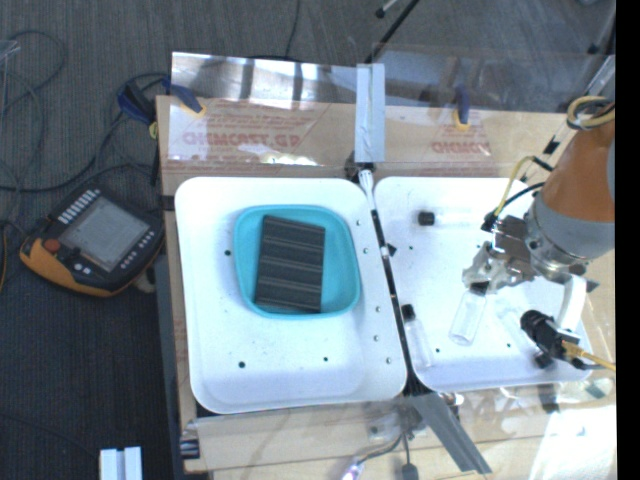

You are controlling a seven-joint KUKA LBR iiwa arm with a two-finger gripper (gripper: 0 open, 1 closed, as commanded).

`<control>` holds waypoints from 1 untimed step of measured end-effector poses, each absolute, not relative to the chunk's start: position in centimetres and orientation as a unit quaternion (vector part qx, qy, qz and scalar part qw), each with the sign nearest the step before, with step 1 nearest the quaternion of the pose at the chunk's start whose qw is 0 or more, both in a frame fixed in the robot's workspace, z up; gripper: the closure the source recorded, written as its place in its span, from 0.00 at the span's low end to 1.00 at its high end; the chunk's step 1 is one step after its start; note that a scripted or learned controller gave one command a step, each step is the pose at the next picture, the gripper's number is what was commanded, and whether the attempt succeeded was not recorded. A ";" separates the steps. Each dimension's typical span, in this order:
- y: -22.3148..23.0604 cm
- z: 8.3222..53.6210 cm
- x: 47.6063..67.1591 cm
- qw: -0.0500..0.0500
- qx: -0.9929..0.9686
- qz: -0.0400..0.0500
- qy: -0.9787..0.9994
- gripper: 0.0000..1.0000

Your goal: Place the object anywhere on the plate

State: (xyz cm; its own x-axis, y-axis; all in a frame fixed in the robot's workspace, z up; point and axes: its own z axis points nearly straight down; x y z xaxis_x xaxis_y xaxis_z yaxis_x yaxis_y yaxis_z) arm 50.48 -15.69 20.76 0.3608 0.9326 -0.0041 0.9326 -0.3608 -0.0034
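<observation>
Seen from above, two white bins sit side by side on a cardboard-covered surface [260,133], where red lettering runs along the back edge but is too faint and glare-washed to read. In the left bin [205,368], a dark ribbed block [290,263] lies flat on a turquoise plate [345,288], well inside its rim. In the right bin [440,363], the robot's hand [490,273] hangs low over the floor, its orange-banded arm [580,183] cut off at the right edge. Whether the fingers are spread or pressed together cannot be made out. A clear, tube-like item [465,320] lies just below the hand, hard to identify. A small black piece [426,218] rests near the back wall. A handheld control pad [95,238] lies on the floor, its screen unreadable.
</observation>
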 end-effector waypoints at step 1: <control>-15.7 20.8 50.5 0.000 -0.825 0.003 -0.565 0.00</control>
